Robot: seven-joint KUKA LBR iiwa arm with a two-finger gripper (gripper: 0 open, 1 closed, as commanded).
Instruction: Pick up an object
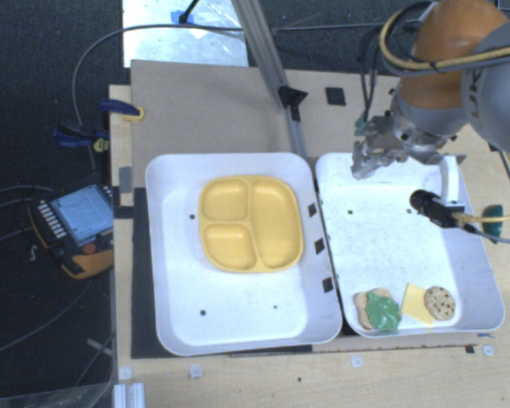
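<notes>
We look down at a slant on a desk [212,100] carrying two shallow white bins side by side. In the left bin [174,304] sits a yellow divided plate [251,223] with three compartments, lying flat near the middle. Moving right, the right bin [382,228] is mostly bare across its upper and middle floor. Along its near edge lie the things to pick: a green leafy piece [385,313] lying partly over a pale cookie [367,301], then a yellow wedge [417,304], then a chocolate-chip cookie [440,303] overlapping the wedge's right side. Over the far left corner of the right bin hangs the tool [367,161], on a grey arm with an orange band [455,32]; we cannot tell how it is set, and nothing is visible in it.

We judge the risks as these: the tool is well apart from the pieces, which are flat, crowded together and close against the bin wall, so a descent could strike the rim, nudge two pieces at once, or close on nothing.
</notes>
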